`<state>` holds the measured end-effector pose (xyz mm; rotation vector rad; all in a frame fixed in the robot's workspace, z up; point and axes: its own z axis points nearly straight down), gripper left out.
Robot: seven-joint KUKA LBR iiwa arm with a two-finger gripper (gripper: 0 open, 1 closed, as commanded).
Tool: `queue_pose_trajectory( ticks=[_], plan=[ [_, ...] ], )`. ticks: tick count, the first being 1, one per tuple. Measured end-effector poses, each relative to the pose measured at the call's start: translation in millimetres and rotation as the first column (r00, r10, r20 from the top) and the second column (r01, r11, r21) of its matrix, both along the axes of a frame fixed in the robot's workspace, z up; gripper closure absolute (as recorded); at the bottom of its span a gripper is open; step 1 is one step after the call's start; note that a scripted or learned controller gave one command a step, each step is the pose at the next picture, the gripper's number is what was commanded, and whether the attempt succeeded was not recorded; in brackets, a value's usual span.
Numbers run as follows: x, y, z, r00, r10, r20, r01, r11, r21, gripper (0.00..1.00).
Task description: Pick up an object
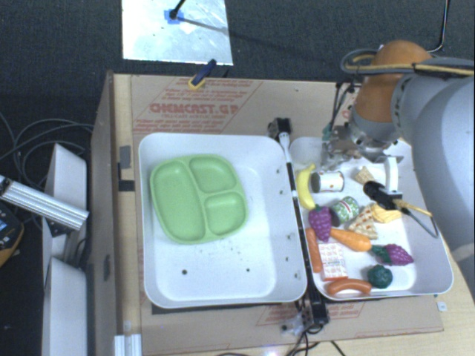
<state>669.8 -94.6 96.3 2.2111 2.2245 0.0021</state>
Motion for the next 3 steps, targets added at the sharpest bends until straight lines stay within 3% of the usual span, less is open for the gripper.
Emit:
queue_pose_trajectory(
  ticks=[1, 2, 3],
  plan=[
    [-0.1, 0.0, -0.2, 1.000, 0.001, 0.000, -0.001, 1.000, 0.000, 0.00],
    [-68.5, 6.8, -2.0, 1.000, -0.006, -0.002, 0.006, 1.000, 0.000, 0.00],
    [-90.9, 3.7, -8.5, 1.000, -0.006, 0.007, 0.007, 1.000, -0.004, 0.00]
  ],
)
